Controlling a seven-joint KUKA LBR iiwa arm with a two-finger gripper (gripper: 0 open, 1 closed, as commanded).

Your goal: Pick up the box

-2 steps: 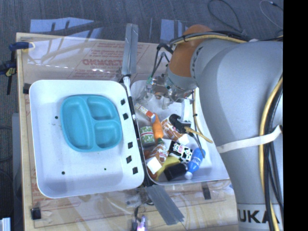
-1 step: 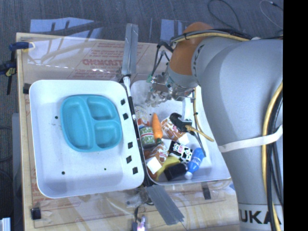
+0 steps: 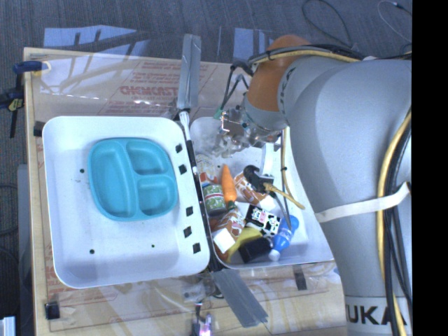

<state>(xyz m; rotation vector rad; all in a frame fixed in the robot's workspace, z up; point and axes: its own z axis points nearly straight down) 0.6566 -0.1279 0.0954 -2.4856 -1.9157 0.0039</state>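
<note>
Now | claw point(image 3: 231, 136) at top of right bin point(image 3: 201, 127) | grip: cannot tell | box point(image 3: 262, 220) lower down, apart

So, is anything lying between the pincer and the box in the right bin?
Yes. The pincer is at the far end of the bin; the carrot and a black thing lie between it and the patterned box, whose top looks uncovered.

A robotics lab: a big grey industrial arm point(image 3: 350, 152) with an orange band and trailing cables leans over a board-topped bench point(image 3: 105, 82). On it, side by side, sit a left white bin point(image 3: 70, 257) and a right white bin point(image 3: 302, 252). A blue clamp point(image 3: 28, 67) grips the bench edge, and loose cables point(image 3: 329, 9) lie on grey carpet point(image 3: 140, 5)
</note>
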